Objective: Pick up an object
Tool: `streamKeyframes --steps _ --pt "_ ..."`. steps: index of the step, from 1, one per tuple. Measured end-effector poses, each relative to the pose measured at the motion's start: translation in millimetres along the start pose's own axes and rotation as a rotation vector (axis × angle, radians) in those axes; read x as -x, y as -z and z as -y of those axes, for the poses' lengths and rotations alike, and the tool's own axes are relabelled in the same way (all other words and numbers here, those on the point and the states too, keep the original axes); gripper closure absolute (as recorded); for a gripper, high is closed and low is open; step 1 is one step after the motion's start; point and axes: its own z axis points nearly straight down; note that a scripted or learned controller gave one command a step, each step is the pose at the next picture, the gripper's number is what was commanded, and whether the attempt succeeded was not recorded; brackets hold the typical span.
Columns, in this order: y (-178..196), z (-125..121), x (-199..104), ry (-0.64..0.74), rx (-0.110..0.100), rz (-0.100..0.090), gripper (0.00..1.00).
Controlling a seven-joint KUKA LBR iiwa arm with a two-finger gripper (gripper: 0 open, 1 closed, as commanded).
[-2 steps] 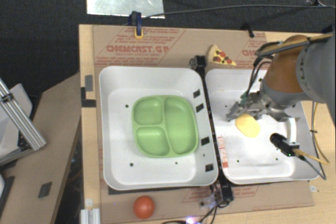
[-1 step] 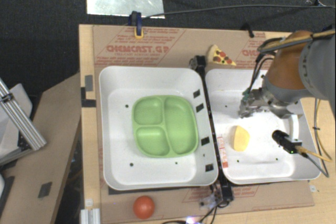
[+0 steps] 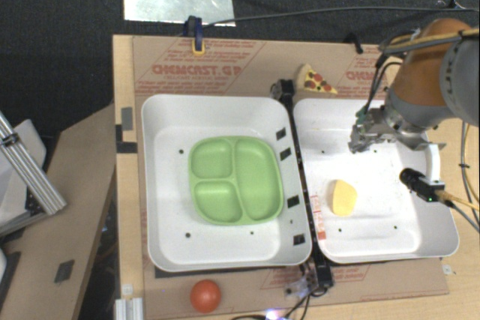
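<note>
The two-finger gripper is seen hanging over the upper part of the right shallow white bin, its dark fingers pointing down and slightly toward the divide between the bins. Whether they are apart or together cannot be told; nothing is seen between them.

A small pale yellow rounded block lies on the bin floor below the fingers and a little toward the left, near but apart from them. Well to the left of the fingers, a light green plastic three-compartment tray rests in the left white bin. A toy pizza slice lies beyond the fingers, outside the bins on the cardboard. A red-orange ball sits far off on the near bench edge.
</note>
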Motion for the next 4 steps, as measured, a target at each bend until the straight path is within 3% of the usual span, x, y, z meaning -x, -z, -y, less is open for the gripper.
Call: streamKeyframes --steps 1,2,3,4 --pt "54 -2 0 0.0 0.0 0.0 1.0" --pt "64 -1 -58 0.006 -0.004 -0.003 1.0" --pt "58 12 -108 0.005 -0.007 -0.003 1.0" --pt "75 26 -156 0.006 -0.005 -0.004 1.0"
